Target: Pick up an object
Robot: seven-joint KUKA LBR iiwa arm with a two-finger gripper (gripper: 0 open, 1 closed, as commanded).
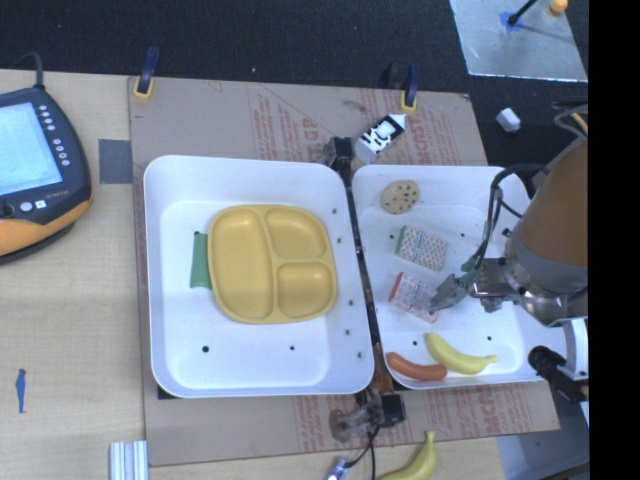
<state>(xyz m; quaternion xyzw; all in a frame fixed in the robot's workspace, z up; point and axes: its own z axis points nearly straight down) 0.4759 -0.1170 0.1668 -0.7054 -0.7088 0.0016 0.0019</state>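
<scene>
Just now the two-finger gripper [443, 299], fingers apart, touches the red-and-white rectangular packet [412, 293] mid right white bin [470, 183], packet leftward.

Two bins side by side on a cardboard sheet [300, 118]. Left bin [175, 268]: divided plate [270, 263] in the middle, a flat card [200, 260] tucked under its left edge. Right bin [470, 183]: cookie [399, 196] at the far end; patterned packet [421, 247] nearer; wrapped packet [410, 293] just below that, with the gripper [447, 293] at its right edge. Sausage [416, 367] and banana [458, 354] along the near wall, banana to the right, touching. Second banana [415, 460] on the sheet in front of the bins. Handheld console [35, 168] far left on the bench.
</scene>
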